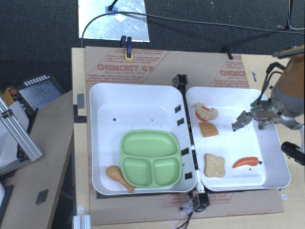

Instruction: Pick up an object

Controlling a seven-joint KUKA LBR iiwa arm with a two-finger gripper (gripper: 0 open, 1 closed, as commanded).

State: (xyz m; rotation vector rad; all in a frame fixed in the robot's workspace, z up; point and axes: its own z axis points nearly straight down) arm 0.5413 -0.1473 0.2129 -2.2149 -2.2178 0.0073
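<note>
The right bin point(274, 178) holds a shrimp-like piece point(205, 112) at the back left, an orange wedge point(208, 129) just in front of it, a slice of toast point(214, 165) near the front, and a red chili pepper point(246, 162) at the front right. My gripper point(239, 121) hangs over the middle of the right bin, pointing left, to the right of the orange wedge and apart from it. Nothing shows between its fingers.
The left bin point(102, 109) carries a green divided plate point(151, 157) and a tan drumstick point(119, 176) at its front left corner. A black divider clip strip point(187, 128) runs between the bins. The arm's body point(291, 92) stands over the right bin's far right edge.
</note>
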